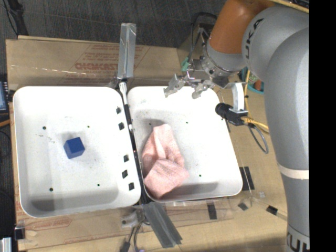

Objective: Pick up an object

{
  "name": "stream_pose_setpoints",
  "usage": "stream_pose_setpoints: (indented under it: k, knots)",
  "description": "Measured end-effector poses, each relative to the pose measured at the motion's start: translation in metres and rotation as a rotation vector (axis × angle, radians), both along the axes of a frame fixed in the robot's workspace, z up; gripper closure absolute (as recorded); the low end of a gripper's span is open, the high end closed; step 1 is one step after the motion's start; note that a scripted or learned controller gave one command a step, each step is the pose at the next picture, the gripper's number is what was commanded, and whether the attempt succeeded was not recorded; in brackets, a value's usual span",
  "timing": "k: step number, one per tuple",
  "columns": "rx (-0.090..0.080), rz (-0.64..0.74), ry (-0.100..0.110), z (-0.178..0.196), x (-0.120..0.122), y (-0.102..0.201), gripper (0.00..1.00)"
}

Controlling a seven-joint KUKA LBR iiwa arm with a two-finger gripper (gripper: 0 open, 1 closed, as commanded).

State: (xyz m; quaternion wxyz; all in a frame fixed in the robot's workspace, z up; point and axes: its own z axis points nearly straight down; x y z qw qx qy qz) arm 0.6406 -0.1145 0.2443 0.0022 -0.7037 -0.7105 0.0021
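A: Two bins on the bench: left bin [31,140] and right bin [220,151], side by side. What's in them?

B: A blue cube [74,147] sits in the left bin, about mid-floor and toward its left half. A pink cloth [164,161] lies crumpled in the right bin, against its left wall and running toward the near edge.

A: And the gripper [185,87]?

B: It hangs over the far rim of the right bin, well apart from the cloth and far from the cube. Its fingers [172,88] are spread, nothing between them.

A: The arm [273,51]?

B: It reaches in from the right, the orange band just above the wrist.
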Motion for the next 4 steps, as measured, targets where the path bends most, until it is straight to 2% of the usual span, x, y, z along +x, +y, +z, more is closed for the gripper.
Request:
stream_pose_setpoints:
  k: [1, 2, 3, 4]
  knots:
    - [0.002, 0.247, -0.002, -0.1532, -0.0826, 0.0119, 0.0]
    - [0.001, 0.247, -0.003, -0.1531, -0.0826, 0.0114, 0.0]
    - [0.001, 0.252, 0.0, -0.1436, -0.0823, 0.0118, 1.0]
    - [0.001, 0.253, -0.001, -0.1435, -0.0822, 0.0119, 0.0]
